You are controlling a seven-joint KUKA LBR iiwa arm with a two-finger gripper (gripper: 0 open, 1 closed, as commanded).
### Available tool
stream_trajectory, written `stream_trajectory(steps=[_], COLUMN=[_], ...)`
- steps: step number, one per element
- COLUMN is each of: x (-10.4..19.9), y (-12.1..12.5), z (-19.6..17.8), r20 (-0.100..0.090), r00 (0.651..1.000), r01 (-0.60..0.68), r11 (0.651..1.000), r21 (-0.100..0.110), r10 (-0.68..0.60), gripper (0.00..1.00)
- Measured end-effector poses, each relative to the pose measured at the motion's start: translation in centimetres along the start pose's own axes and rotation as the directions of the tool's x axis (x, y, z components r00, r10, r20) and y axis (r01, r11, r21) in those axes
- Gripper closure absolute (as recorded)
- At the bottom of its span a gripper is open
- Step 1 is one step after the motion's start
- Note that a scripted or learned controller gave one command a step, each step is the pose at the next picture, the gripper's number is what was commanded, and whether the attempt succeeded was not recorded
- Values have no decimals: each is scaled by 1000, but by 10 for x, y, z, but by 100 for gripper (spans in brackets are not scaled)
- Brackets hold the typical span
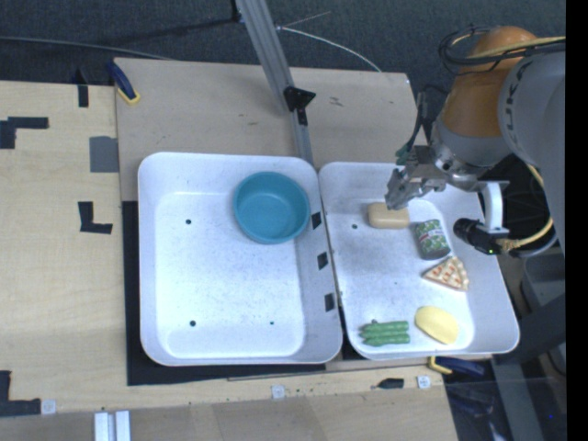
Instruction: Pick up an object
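End effector [401,194] sits low over the right bin [367,283], tips right at the top edge of a beige block [388,216], maybe touching it. Can't tell how far open it is, and nothing is visibly held, so no grasp is confirmed. The block lies flat on the bin floor just below the end effector and looks like the likely target. Other candidates, none lifted: a green can [430,238] just to its lower right, a pizza slice [446,274] further below right, a yellow lemon [436,324] and green beans [384,333] well below it near the bin's front edge. A blue bowl [271,207] sits in the left bin [184,283], well off to the end effector's left. Judged progress: approach is about done; closing on the block and lifting it are both left. The pick is not yet achieved.
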State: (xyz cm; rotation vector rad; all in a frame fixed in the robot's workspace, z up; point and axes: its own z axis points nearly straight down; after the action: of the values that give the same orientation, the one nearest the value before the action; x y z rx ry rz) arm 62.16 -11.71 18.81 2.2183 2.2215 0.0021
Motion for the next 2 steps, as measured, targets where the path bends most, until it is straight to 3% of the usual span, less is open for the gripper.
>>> stream_trajectory(steps=[1,2], x=[-1,-1], y=[6,6], z=[-63,-77], r20=[1,-1], r00=[1000,1000], r01=[0,0], r11=[1000,1000], r21=[-4,2], r10=[0,0], gripper=[100,100])
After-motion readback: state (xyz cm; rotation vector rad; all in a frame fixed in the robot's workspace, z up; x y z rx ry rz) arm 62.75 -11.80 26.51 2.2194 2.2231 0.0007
